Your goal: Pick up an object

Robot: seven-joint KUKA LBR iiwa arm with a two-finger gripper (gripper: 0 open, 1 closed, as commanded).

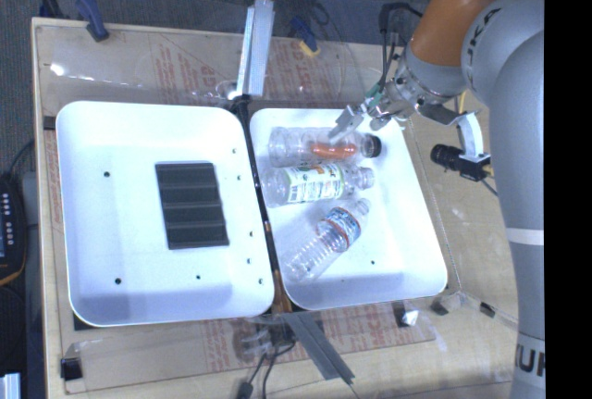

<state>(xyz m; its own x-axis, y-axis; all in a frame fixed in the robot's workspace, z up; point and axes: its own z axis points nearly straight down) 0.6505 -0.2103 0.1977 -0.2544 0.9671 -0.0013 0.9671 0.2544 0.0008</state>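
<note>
The claw (354, 121) hangs over the far edge of the right bin (421, 240), its fingers slightly parted just above an orange-banded bottle (319, 147), gripping nothing. Nearer lie a green-labelled bottle (314, 182) and a blue-labelled bottle (326, 240); the left bin (102, 230) holds a black block (191, 205).

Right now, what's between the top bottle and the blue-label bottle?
The green-label bottle lies between the top bottle and the blue-label bottle, in the camera view.
</note>
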